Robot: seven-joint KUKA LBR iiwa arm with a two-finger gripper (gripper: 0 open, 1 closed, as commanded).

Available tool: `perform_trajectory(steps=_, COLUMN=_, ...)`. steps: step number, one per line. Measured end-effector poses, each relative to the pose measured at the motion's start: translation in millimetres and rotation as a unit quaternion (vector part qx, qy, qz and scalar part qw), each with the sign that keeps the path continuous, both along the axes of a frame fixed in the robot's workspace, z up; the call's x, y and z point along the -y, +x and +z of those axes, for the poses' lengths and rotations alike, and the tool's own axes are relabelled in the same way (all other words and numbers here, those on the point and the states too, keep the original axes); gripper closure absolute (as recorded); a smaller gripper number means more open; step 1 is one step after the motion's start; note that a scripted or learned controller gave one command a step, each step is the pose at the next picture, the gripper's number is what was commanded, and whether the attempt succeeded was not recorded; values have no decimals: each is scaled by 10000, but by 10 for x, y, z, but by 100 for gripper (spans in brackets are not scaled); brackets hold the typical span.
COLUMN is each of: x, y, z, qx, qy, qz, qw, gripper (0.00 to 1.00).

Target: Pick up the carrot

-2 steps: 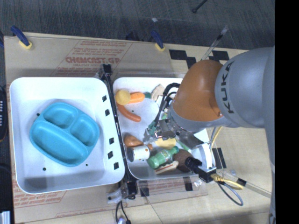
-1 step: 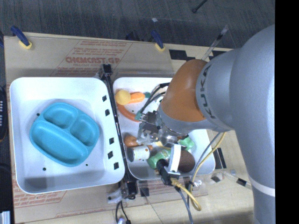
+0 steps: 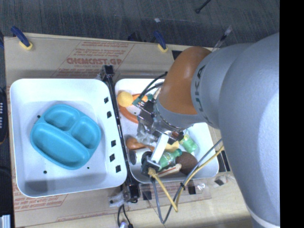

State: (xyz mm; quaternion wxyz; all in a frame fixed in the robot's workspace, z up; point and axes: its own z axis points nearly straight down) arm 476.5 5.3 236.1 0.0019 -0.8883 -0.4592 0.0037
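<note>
The arm reaches over the right bin and hides most of it. A long orange piece that looks like the carrot lies along the bin's left side, just below a yellow fruit-like toy. My gripper hangs low in the middle of the bin, right of the carrot and just above a second orange-brown piece. The wrist and cables cover the gripper's tip, so I see nothing held in it.
Green toys and a brown rounded one crowd the right bin's front right. A blue divided plate lies in the left bin. A black clip strip runs between the bins. Yellow cables trail over the front rim.
</note>
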Motion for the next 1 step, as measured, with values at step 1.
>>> perform_trajectory(steps=1, x=-59, y=386, z=-328, qx=-8, qy=-13, qz=-1285, qw=9917, gripper=100)
